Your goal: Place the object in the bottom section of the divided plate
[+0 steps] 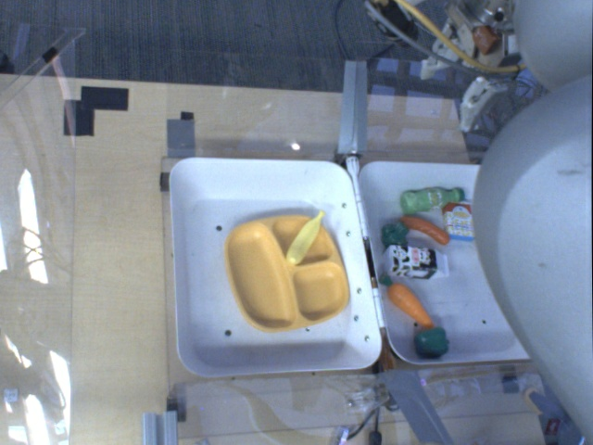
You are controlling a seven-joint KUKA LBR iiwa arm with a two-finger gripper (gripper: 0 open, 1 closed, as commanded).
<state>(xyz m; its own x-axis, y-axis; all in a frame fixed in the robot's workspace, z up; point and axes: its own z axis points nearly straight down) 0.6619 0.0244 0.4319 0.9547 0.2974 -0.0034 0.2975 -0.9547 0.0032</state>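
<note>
A yellow divided plate (269, 290) rests in the left white bin (199, 248). It has one long section on its left and two smaller sections on its right. A pale yellow banana-like object (305, 238) lies across the plate's upper right section, leaning on the divider. The grey arm (537, 230) covers the right side of the view, and its cabled wrist end (473, 26) shows at the top right, away from both bins.
The right bin (463, 341) holds a green bottle (429, 197), a small carton (458, 221), an orange sausage-like piece (425, 230), a black-and-white carton (410, 262), a toy carrot (409, 304) and a dark green piece (431, 342). A metal bar (351, 109) stands behind the bins.
</note>
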